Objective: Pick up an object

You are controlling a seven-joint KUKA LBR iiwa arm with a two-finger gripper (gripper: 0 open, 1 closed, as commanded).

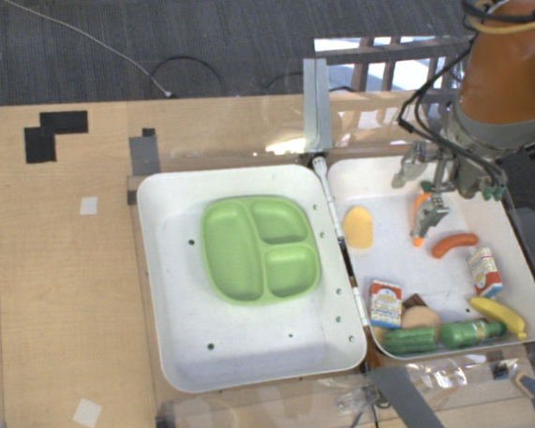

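From the camera view, the arm hangs over the far right corner of the right bin, its gripper pointing down at the bin's upper middle. Something small and orange, a carrot by the look of it, sits right at the fingertips, its upper end seeming to lie between them and the rest trailing down and left. I'd say the fingers are closed on the carrot, though the hold looks shallow, near one end only.

That is where it could go wrong: pinched so close to the tip, the carrot could swing or slip out as the arm lifts. It also lies just beside a red sausage, so a drop could knock into that.

The rest of the bin's things lie nearer the viewer and well apart from the gripper: a yellow lemon-like piece by the left wall, a small carton, a banana, a green bottle along the near wall. The left bin on the worktop holds a green divided plate.
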